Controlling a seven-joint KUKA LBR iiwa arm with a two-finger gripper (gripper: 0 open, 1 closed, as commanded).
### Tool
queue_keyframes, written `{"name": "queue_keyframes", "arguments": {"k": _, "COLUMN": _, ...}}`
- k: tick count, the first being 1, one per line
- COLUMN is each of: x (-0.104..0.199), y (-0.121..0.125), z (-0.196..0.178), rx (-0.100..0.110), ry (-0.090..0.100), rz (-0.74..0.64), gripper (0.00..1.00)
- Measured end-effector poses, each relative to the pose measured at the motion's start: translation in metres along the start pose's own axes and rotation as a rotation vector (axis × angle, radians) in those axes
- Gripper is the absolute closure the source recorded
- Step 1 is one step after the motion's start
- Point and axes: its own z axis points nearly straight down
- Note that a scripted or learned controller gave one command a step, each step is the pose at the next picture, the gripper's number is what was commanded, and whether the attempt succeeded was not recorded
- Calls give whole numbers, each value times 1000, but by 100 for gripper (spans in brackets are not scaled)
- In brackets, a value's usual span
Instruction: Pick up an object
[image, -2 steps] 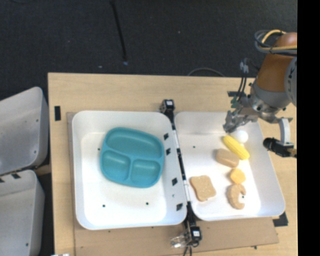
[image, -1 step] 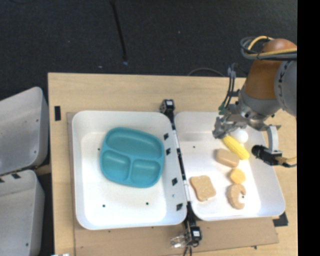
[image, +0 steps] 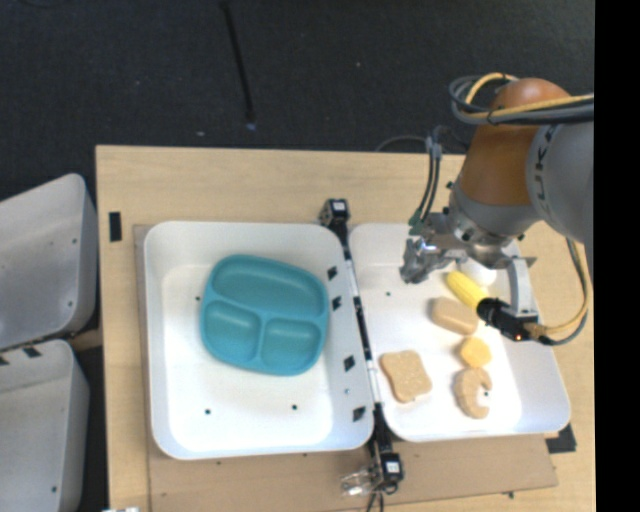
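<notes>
The right bin (image: 545, 395) holds several food-like pieces. A yellow corn-like piece (image: 464, 289) lies near the middle. Below it are a pale beige block (image: 453, 317), a small yellow chunk (image: 476, 352), a tan toast-shaped slice (image: 406, 376) and a curled beige piece (image: 473, 392). My gripper (image: 417, 262) hangs over the bin's upper left part, just left of the yellow piece. I see nothing between its fingers.
The left bin (image: 170, 400) holds a teal divided plate (image: 264, 314). A ridge with black clips (image: 352, 320) separates the two bins. The arm's orange band (image: 505, 150) and cables rise at the upper right.
</notes>
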Motion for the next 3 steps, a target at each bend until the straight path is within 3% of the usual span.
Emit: {"name": "queue_keyframes", "arguments": {"k": 3, "x": 153, "y": -54, "z": -27, "rx": 1, "ry": 1, "rz": -2, "gripper": 100}}
